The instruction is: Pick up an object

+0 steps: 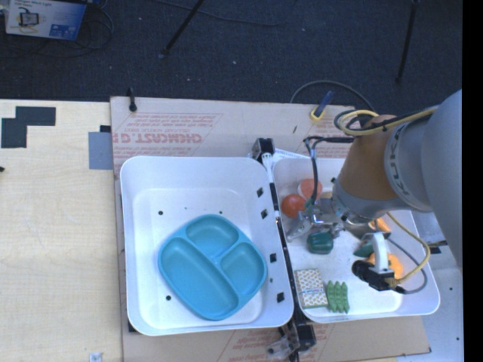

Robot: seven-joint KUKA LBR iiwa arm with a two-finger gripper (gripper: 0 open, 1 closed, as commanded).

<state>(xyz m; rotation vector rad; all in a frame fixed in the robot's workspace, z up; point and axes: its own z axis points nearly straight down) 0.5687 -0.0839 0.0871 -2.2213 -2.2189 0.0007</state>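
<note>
Seemingly, gripper [317, 223] over green object [321, 242].

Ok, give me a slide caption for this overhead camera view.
Grey KUKA arm lowers its gripper among small objects in the right white bin; a blue divided plastic plate lies in the left bin.

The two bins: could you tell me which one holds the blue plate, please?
The left bin holds the blue plate; the right bin holds small items.

2 white bins [198, 173]. 1 blue divided plate [212, 265] in the left one. Right bin: 1 red ball [293, 204], 1 dark green block [321, 242], 1 green ridged piece [337, 296], 1 patterned square pad [311, 288].
</note>
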